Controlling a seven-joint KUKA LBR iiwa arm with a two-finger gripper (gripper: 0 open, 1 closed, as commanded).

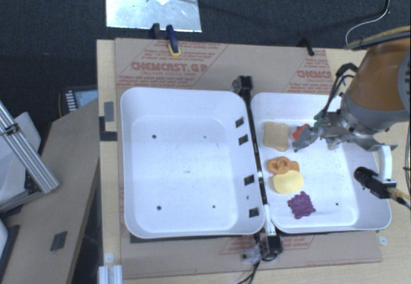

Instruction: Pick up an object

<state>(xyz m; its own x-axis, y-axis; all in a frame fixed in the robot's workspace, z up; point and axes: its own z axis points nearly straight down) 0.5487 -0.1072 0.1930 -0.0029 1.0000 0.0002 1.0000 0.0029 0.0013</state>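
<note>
Nothing had yet been lifted: the pincer [306, 137] was lowered into the right bin [366, 215] beside the tan piece [276, 135]; whether it was spread could not be told, and the grasp remained to be made

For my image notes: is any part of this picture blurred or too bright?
Camera view: the gripper and arm look soft; the white bins are bright, losing surface detail; the purple piece and yellow piece stay fairly clear.
</note>
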